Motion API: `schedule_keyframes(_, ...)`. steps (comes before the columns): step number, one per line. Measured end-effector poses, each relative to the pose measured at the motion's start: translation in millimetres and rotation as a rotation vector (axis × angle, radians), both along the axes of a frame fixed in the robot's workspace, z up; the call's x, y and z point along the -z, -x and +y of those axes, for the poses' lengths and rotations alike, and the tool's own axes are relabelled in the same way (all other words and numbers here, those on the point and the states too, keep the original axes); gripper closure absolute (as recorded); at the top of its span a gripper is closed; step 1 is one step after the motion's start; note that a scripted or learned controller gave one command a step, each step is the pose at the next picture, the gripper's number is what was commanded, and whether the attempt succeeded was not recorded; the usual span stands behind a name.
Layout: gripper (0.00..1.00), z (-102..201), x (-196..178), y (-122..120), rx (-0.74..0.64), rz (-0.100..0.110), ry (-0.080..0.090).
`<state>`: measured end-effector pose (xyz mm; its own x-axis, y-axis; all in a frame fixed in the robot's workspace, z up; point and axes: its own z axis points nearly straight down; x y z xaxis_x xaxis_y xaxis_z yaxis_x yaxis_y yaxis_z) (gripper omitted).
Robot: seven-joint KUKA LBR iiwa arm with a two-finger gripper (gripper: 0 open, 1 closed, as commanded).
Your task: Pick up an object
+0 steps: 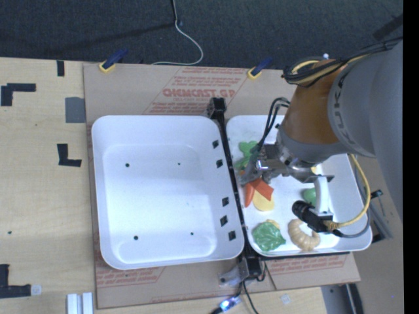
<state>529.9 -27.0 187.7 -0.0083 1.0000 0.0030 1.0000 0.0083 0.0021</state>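
The gripper (256, 169) is lowered into the right bin (347, 244), close to its left wall and the divider between the two bins. Its tip is seen just above an orange piece (259, 190) that lies touching a pale yellow piece (264, 203); a green toy (247, 150) lies just behind the tip, toward the far wall. Whether the jaws are spread or pressed together cannot be told, since the tip is small, dark and partly masked by the wrist and cable. Nothing is shown raised off the floor of the bin, so the pick is judged not yet made: the approach appears done, while the closing and the lift are left. The orange piece is judged the likeliest target, being nearest the tip, though that cannot be confirmed. Other candidates remain untouched in the same bin: a green leafy item (268, 235) near the front edge, a tan croissant-shaped item (303, 234) beside it, and a small green item (309, 193) next to the arm's white fitting. The left bin (105, 133) is not involved. A risk is judged from the crowding: the orange and yellow pieces may be shifted together, or the wall may hinder the closing.
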Motion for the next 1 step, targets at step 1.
schedule_keyframes(1,1.00,50.4,5.8,-79.4,0.000,0.002,0.002)
